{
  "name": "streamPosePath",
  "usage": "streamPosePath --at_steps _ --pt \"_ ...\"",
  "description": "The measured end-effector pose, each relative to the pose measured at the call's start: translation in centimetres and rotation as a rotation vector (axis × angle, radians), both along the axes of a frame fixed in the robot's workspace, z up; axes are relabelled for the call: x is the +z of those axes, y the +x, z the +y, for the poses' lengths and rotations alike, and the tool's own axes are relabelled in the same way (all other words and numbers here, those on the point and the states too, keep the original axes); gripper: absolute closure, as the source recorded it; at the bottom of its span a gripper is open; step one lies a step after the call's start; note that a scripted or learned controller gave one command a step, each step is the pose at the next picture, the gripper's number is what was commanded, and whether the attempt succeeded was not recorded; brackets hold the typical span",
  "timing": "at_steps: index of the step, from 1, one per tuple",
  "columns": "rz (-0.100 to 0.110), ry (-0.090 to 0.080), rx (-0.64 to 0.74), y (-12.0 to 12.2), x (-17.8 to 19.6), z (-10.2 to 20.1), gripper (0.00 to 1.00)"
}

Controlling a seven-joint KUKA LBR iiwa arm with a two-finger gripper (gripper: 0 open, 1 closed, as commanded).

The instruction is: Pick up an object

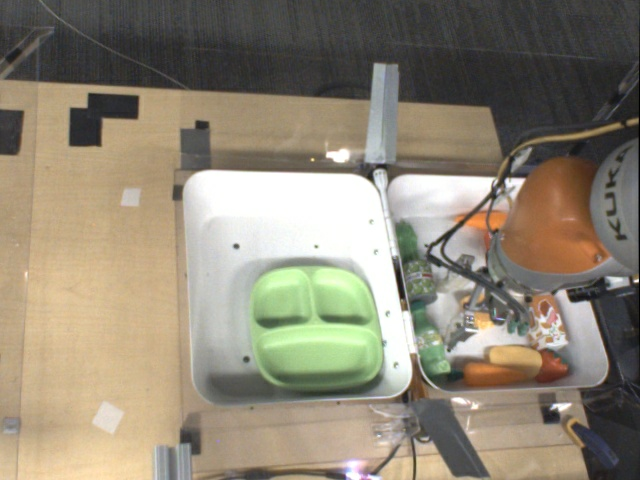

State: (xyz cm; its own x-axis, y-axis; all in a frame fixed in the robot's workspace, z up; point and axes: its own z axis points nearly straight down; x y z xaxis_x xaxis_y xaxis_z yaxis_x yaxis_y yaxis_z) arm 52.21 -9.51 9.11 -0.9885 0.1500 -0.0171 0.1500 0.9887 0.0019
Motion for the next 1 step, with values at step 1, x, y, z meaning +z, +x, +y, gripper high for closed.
streamPosePath --at_steps 1 --pt "-0.020 -0.003 0.005 0.59 1.39 0.05 1.00"
